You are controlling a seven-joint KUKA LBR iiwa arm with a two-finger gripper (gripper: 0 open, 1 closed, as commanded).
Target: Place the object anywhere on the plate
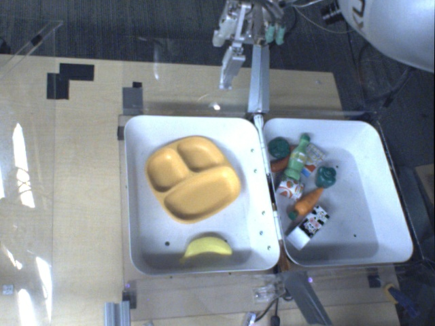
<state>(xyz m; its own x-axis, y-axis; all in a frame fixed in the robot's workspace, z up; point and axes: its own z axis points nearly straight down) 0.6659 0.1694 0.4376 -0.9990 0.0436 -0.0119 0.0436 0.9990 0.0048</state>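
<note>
On the wooden bench (75,182) sit 2 shallow white bins side by side. The left bin (136,202) holds a yellow plate (194,178) with 3 compartments, lying near its middle. A yellow banana (206,248) rests on the bin floor at the near edge, just in front of the plate and apart from it (not on the plate). The right bin (380,195) carries a cluster against its left wall: a green bottle (297,157), 2 dark teal round pieces, a carrot (307,202) and a black-and-white carton (309,227). The end effector (238,39) hangs beyond the far rim, above the divide between the bins, holding nothing; whether it is spread or closed I cannot tell.
</note>
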